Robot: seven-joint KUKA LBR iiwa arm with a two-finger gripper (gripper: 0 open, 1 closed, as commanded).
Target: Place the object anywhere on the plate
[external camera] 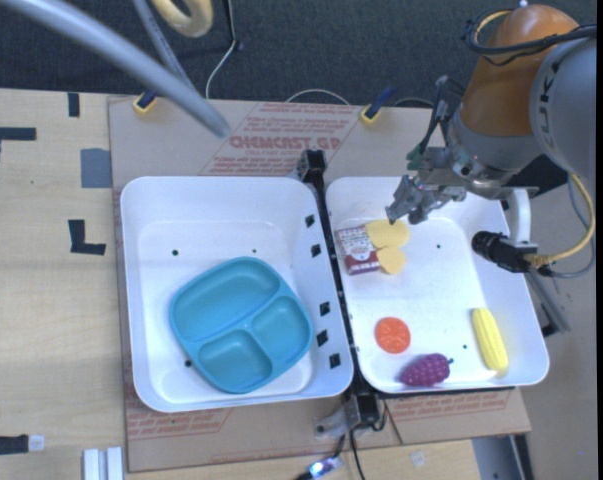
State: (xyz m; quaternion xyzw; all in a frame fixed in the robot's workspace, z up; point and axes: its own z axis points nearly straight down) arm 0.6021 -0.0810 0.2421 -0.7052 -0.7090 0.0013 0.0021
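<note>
A grey arm with an orange band (516,43) lowers its gripper (405,211) over yellow cheese pieces (388,245) beside a small red packet (356,250) in the right bin (501,298), near a tomato (392,335), grapes (425,370) and corn (489,339), while a blue divided plate (240,323) sits in the left bin (161,218)

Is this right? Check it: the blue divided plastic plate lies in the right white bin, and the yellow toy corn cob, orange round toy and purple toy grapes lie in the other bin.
Not quite. The camera view shows the blue divided plastic plate in the left white bin, not the right. The yellow toy corn cob, orange round toy and purple toy grapes do lie in the other bin, the right white bin.
</note>
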